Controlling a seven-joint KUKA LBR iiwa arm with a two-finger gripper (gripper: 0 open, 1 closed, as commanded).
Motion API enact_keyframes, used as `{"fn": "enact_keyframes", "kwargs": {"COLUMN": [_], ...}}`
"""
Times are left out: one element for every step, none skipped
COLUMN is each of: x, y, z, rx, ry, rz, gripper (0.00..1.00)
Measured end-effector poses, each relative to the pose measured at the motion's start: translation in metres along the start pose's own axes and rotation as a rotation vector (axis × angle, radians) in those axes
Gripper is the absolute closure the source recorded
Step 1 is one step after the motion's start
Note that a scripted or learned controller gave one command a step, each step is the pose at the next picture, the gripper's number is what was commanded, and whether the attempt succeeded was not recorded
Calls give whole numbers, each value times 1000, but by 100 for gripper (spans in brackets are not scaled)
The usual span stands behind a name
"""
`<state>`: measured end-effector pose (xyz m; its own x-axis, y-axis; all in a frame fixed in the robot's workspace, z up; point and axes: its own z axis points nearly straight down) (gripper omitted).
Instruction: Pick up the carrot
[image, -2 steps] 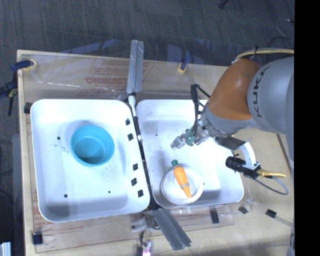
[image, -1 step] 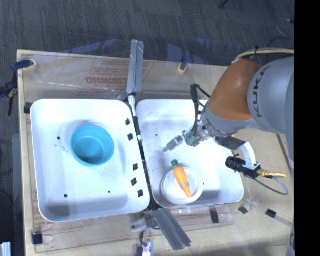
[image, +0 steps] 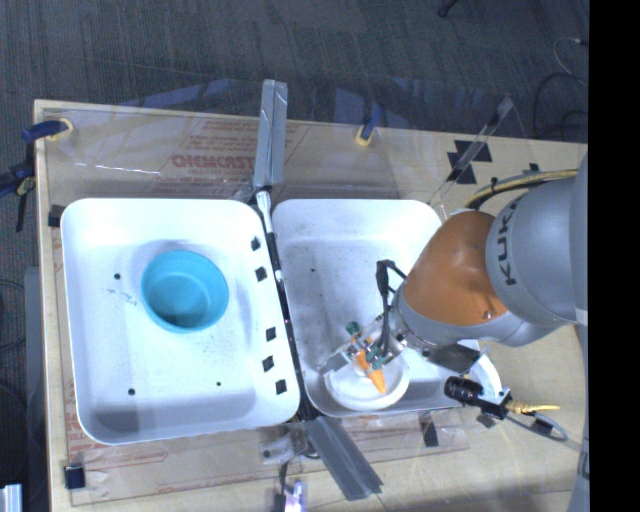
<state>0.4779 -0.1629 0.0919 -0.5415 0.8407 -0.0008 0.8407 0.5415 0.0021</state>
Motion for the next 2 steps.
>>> {"fn": "enact_keyframes", "kwargs": {"x": [0, 51], "y": [1, 33], "z": [-9, -130], "rx": [1, 3], "ry": [1, 1], "rz": [-5, 258], "gripper": [100, 100]}}
